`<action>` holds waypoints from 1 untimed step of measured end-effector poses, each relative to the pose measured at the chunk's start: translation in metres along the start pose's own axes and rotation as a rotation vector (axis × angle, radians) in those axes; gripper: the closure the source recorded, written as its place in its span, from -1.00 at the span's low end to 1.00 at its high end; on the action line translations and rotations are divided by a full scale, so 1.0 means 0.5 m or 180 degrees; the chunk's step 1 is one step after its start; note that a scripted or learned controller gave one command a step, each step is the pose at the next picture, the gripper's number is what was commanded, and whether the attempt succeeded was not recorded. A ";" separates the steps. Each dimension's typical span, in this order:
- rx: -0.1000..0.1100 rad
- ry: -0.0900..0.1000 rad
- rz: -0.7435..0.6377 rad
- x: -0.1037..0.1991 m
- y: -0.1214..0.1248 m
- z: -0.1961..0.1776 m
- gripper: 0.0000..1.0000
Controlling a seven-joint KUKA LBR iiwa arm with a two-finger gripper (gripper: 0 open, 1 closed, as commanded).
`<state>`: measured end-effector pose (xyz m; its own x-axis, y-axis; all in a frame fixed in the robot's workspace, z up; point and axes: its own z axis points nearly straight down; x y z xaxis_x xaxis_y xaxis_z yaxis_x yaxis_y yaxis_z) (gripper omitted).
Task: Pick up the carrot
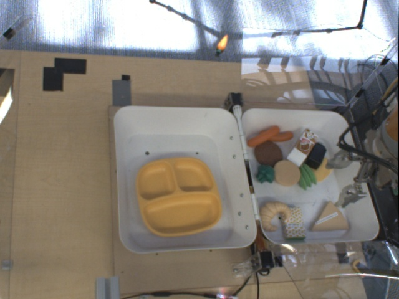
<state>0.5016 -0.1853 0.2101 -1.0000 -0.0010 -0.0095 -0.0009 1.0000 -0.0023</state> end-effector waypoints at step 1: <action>-0.0002 0.0002 -0.0880 -0.007 -0.041 0.047 -1.00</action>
<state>0.5056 -0.2059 0.1866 -0.9618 -0.2737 -0.0079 -0.2737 0.9618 -0.0041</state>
